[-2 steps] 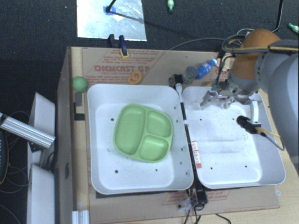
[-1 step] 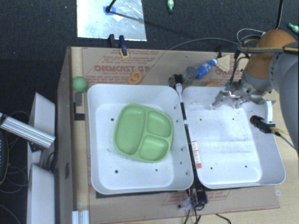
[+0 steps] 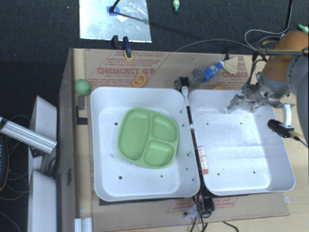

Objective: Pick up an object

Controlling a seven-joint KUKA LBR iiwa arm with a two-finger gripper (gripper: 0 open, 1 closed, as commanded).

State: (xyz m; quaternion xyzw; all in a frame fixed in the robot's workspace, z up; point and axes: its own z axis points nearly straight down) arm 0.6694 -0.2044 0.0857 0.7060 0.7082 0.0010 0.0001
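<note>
Cardboard covers our tabletop (image 3: 159, 64) beneath two white bins. We see the green divided plate (image 3: 147, 137) flat in the left bin (image 3: 104, 178), long axis slanting upper-left to lower-right. Our hand (image 3: 246, 102) hovers spread open over the right bin (image 3: 251, 178), holding nothing.

Green ball (image 3: 82, 86) at bench's left edge; blue bottle (image 3: 212, 71) behind 2 bins.

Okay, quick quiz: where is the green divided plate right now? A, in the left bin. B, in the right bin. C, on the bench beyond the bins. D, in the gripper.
A: the plate lies flat in the left bin.
</note>
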